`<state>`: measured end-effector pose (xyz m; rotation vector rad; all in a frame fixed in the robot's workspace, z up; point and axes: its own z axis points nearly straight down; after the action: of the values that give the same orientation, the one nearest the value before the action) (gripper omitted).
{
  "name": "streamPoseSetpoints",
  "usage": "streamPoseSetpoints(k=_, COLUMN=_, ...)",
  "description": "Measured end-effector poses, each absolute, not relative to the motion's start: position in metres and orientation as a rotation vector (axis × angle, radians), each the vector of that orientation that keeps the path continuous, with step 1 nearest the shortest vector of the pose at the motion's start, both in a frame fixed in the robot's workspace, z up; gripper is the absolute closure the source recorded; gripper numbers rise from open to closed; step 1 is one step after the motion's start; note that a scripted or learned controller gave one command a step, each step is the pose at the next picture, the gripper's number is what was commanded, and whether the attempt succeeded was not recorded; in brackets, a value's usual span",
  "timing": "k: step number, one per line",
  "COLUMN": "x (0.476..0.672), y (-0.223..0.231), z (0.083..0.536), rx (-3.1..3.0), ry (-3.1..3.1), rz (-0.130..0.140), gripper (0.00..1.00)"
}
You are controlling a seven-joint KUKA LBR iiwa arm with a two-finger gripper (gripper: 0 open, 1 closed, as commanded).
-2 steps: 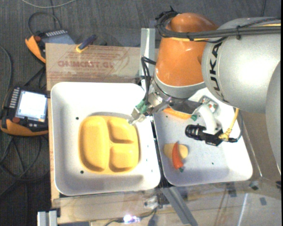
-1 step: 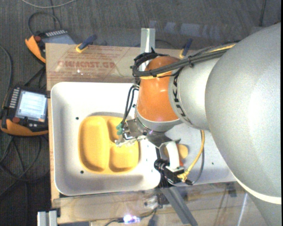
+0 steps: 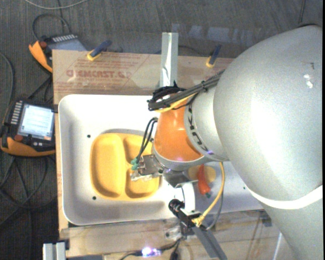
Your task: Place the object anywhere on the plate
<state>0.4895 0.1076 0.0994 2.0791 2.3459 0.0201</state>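
You've got the yellow plate (image 3: pixel 115 164) in the left bin (image 3: pixel 70 145), toward its right side. The arm (image 3: pixel 260 118) covers the plate's right edge. A red-orange object (image 3: pixel 204 180) peeks out just right of the wrist. Can't tell the gripper's state, it's hidden.

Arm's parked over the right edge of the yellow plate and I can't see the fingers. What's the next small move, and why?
Probably lift the arm a little. Its wrist covers the gripper at the yellow plate's right edge, so nothing confirms a grasp. An orange-red object lies just right of the wrist, off the plate.
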Motion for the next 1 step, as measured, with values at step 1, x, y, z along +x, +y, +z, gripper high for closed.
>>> streamPoseSetpoints(k=1, x=0.4844, y=0.1772, z=0.1009, rx=2.090, ry=2.339, rz=-0.007, gripper=1.00)
